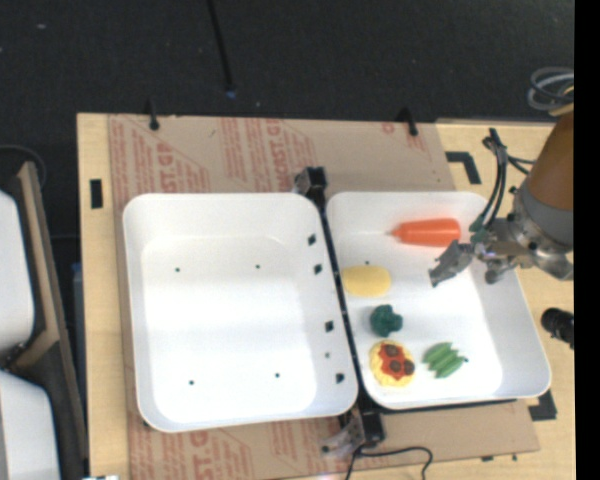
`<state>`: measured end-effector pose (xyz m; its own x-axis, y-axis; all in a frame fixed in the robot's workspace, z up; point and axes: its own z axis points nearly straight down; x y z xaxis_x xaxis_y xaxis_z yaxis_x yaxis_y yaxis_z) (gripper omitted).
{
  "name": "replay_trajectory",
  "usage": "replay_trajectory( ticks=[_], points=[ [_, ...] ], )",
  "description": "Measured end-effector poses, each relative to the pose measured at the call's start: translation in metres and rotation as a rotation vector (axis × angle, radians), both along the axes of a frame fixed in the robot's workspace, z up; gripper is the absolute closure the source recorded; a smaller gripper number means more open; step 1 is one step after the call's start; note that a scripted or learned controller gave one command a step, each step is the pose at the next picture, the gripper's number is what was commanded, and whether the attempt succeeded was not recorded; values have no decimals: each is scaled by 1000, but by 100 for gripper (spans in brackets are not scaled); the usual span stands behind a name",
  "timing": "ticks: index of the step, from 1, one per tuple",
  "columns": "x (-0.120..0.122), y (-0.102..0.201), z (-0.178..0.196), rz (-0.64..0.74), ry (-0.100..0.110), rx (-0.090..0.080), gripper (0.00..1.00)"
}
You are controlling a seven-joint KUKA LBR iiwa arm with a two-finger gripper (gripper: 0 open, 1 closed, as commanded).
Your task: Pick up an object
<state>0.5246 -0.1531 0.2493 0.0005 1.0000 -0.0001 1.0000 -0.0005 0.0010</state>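
Observation:
The right bin (510,328) holds several toy foods: an orange carrot (427,232) at the back, a yellow lemon-like piece (366,281) near the divider, a dark green broccoli (384,319), a small pizza (392,363) and a green pea pod (443,358) at the front. My gripper (467,261) hangs over the right half of this bin, just right of and below the carrot's thick end. Its fingers (445,267) spread apart, with nothing between them. The arm's orange band (552,168) shows at the right edge.
The left bin (150,268) sits beside the right one, parted by a black-clipped divider (330,278). Both rest on a cardboard sheet (210,153) on the bench. A black cable (216,33) runs across the dark floor behind.

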Motion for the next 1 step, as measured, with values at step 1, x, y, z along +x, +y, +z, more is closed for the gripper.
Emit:
replay_trajectory(
  ticks=[1],
  points=[
    [16,-17,-75,8,6,1,0]
  ],
)
